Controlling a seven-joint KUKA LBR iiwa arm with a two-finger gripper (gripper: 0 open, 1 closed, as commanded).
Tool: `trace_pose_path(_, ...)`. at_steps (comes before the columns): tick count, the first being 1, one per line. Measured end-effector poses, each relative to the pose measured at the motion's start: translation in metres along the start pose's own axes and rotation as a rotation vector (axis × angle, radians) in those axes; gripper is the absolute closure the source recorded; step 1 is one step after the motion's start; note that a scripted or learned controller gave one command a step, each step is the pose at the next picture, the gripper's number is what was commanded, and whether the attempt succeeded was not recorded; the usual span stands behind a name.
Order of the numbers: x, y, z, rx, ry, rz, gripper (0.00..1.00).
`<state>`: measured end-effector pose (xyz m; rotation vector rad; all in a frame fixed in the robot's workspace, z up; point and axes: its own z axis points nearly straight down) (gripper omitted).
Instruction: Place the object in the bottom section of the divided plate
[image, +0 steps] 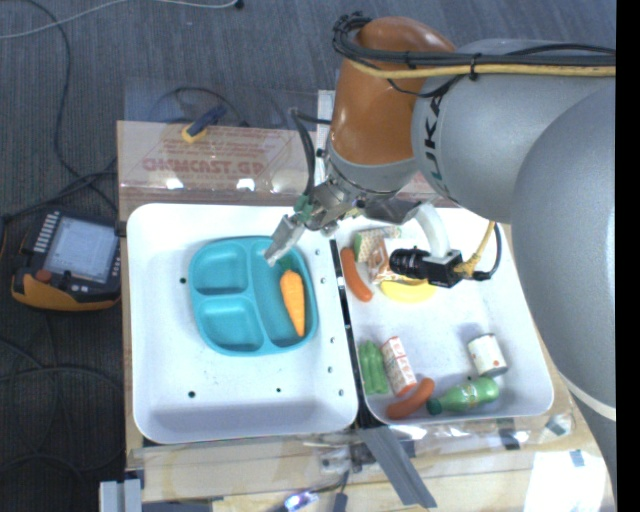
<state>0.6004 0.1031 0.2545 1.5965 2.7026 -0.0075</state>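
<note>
A teal divided plate lies in the left white bin. An orange carrot rests in the plate's long right-hand section, pointing toward the front. My gripper hangs over the plate's upper right rim, just above the carrot's far end. One grey finger slants down toward the plate; nothing shows between the fingers. The arm's orange band and grey body reach in from the right.
The right bin holds a red sausage, a wrapped snack, a yellow banana, a green item, a small box, another red sausage, a green bottle and a small can. A handheld controller lies left of the bins.
</note>
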Motion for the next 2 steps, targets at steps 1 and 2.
trace_pose_path(1,-0.0337,-0.0028,-0.0719,-0.001,0.001,0.124,0.00)
trace_pose_path(2,-0.0338,-0.0029,-0.0718,-0.001,0.001,0.124,0.00)
